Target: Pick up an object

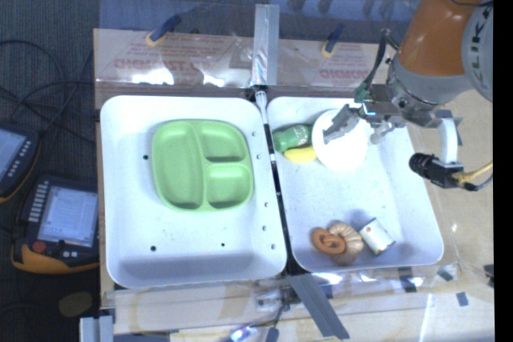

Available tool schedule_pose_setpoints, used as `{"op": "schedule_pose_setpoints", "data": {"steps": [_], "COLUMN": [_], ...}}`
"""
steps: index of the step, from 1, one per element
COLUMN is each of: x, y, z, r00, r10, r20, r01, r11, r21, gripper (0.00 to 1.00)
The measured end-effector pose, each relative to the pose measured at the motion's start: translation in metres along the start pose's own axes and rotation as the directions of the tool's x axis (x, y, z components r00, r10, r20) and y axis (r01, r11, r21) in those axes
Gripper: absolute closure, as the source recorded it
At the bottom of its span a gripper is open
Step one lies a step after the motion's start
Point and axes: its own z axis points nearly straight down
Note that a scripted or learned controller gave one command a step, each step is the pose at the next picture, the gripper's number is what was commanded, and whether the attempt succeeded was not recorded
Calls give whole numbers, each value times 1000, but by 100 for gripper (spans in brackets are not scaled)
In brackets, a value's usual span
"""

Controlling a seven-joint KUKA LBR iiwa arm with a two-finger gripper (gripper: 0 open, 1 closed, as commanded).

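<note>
The left bin (120,244) carries a green divided tray (202,164) near its middle. In the right bin (417,244), against the dividing wall at the far left corner, lie a green object (288,137) and a yellow one (301,155), touching a white round object (343,150) just to their right. The gripper (357,122) hangs over that white object's far edge; I cannot tell whether it is released or clenched. So the nearest candidate lies directly beneath and slightly toward the near edge. A brown pretzel-like toy (335,241) and a small white cylinder (375,236) sit well apart, by the near wall.
</note>
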Motion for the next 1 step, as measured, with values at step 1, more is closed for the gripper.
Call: {"op": "schedule_pose_setpoints", "data": {"steps": [1], "x": [49], "y": [-52], "z": [74], "r00": [998], "r10": [-68], "r20": [0], "r01": [68], "r11": [998], "r21": [2], "gripper": [0]}}
